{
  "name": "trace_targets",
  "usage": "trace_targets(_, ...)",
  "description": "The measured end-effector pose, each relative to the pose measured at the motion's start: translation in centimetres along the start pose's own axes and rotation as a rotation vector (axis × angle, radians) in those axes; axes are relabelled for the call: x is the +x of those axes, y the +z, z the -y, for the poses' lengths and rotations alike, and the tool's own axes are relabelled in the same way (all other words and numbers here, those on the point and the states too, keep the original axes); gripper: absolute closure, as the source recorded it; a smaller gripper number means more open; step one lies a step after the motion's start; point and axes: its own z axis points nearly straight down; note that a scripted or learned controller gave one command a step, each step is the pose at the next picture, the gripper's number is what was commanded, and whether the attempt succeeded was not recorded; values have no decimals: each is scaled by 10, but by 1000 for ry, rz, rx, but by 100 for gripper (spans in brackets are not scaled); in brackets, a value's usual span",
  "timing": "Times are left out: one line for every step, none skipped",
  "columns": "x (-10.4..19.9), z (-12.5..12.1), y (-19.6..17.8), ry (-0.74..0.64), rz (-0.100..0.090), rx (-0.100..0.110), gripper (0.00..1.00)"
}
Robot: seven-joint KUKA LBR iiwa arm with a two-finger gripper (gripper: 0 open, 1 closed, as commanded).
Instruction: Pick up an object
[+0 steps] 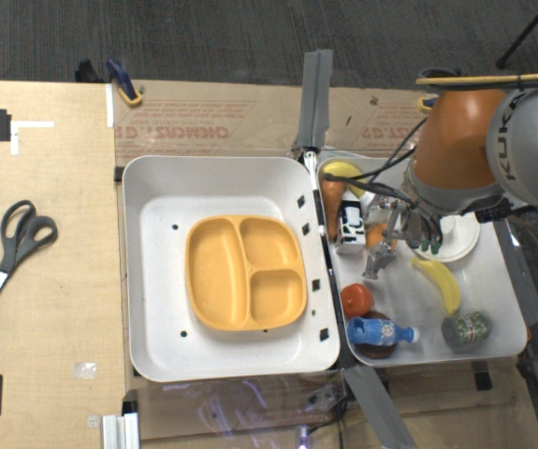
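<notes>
Bins, two of them, sit side by side on the bench. The left bin [147, 279] holds one thing: a yellow-orange divided plate [247, 271] with three compartments, lying flat near the middle. The right bin [504, 293] holds the loose objects. I count two bananas: one banana [440, 282] lying across the floor right of centre, and a second banana [342, 169] at the far left corner, partly hidden. One carrot [331, 204] lies along the left wall, one red tomato [356, 298] sits nearer the front, one blue bottle [381, 333] lies on its side at the front left, and one green can [466, 328] rests at the front right. A white round dish [459, 236] lies under the arm, and a small black-and-white box [349, 224] sits just beside the carrot.

The gripper [379, 258] hangs over the bin's middle, between the tomato and the first banana; its fingers seem to be close together with nothing between them, though the metal parts blur into each other. On the bench outside lie one pair of scissors [14, 241].
</notes>
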Motion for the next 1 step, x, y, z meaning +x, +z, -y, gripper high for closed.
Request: trace_targets(-1,0,-8,-3,1,1,100)
